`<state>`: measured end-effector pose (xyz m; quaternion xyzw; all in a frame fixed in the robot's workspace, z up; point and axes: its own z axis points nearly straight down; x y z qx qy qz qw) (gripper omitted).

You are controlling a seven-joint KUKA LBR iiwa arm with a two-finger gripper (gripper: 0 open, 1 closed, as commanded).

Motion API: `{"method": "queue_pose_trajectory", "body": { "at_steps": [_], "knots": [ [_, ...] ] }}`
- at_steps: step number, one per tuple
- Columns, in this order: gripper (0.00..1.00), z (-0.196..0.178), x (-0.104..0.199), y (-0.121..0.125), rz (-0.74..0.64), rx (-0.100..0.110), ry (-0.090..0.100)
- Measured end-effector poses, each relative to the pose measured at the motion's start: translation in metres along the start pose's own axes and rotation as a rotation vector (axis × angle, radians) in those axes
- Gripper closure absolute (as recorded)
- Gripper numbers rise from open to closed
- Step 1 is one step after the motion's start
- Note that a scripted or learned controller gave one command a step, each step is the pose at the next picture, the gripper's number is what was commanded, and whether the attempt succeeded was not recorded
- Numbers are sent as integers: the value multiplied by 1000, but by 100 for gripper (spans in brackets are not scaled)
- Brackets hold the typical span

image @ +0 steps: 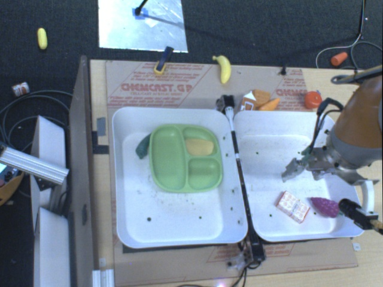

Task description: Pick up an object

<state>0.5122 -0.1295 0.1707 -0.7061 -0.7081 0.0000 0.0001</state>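
- The grey arm with the orange band (366,118) came in from the right edge of the frame, and its hand (294,170) hung over the middle of the right shallow white bin (263,137).
- Couldn't really tell how the hand was set; it was a small greyish blur at that angle, and nothing showed between its tips, so I wouldn't call it holding anything.
- Closest candidates: a small flat pink-and-white checked packet (292,206) lying below the hand toward the lower middle of that bin, and a purple bumpy berry-like toy (325,206) just to the right of it. The two sat near each other but apart.
- The left white bin (128,220) had a green plastic divided tray (182,158) with a pale yellow piece (200,146) in its upper right compartment, plus a dark green bit (142,146) tucked against the tray's left edge.
- A yellow toy banana (224,69) and some orange toys (263,100) sat on the tabletop (179,79) above the bins, outside them.
- My read: this was the approach step, nothing picked yet.
- Next move would need the hand shifted toward the lower part of the frame, over the packet or the berry, then a straight drop. The flat packet looked hard to pinch; the berry seemed the easier grab.
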Motion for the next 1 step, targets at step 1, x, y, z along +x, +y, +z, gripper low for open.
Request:
{"method": "queue_pose_trajectory", "body": {
  "at_steps": [1],
  "knots": [
    [0, 0, 0, 0, 0, 0, 0]
  ]
}}
